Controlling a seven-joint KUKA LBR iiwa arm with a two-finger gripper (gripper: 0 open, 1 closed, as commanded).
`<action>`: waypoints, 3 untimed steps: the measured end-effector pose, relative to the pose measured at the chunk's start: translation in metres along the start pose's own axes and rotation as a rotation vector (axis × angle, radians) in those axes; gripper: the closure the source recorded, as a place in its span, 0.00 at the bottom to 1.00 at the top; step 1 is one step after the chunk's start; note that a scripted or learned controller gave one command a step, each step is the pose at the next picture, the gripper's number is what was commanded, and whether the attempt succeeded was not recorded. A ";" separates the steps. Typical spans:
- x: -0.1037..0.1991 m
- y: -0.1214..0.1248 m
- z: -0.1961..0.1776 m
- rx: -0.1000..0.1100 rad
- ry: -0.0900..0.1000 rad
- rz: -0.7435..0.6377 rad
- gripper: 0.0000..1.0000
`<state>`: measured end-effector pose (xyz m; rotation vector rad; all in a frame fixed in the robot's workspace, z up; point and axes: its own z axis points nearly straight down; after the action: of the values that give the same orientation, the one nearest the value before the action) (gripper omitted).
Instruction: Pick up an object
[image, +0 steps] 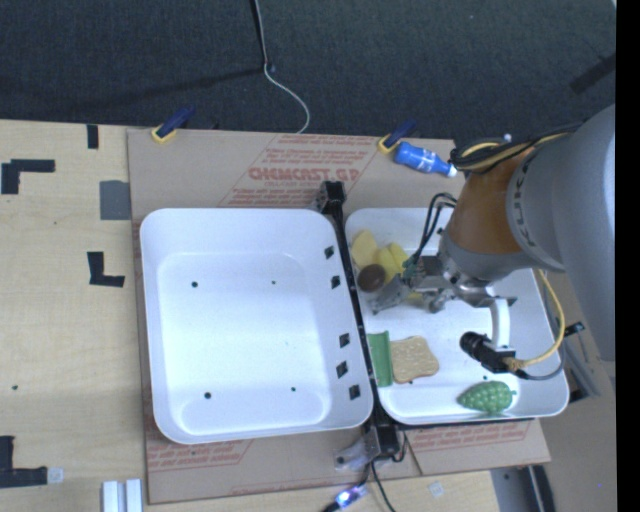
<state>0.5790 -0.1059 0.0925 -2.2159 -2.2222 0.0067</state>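
The right bin (440, 405) holds several small objects. A yellow piece (364, 246) and a brown round piece (371, 278) lie near its left wall, with a yellow-green piece (391, 259) beside them. A tan cracker-like slab (412, 359) and a green strip (379, 358) lie toward the front. A bumpy green object (487, 397) rests at the front right. My gripper (408, 293) reaches down just right of the brown piece, near the yellow-green one. The wrist hides much of the gripper.
The left bin (240, 320) stands beside the right one, with a black divider clip (331, 195) at the top between them. A blue clamp (420, 157) sits on the cardboard behind the right bin. The arm covers the right bin's upper right.
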 end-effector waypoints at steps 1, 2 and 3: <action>-0.008 0.066 0.009 -0.002 -0.001 -0.002 0.00; -0.007 0.065 -0.002 -0.004 0.000 0.000 1.00; 0.009 0.069 -0.034 -0.006 0.002 0.000 1.00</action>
<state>0.6482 -0.0971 0.1263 -2.2183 -2.2238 -0.0018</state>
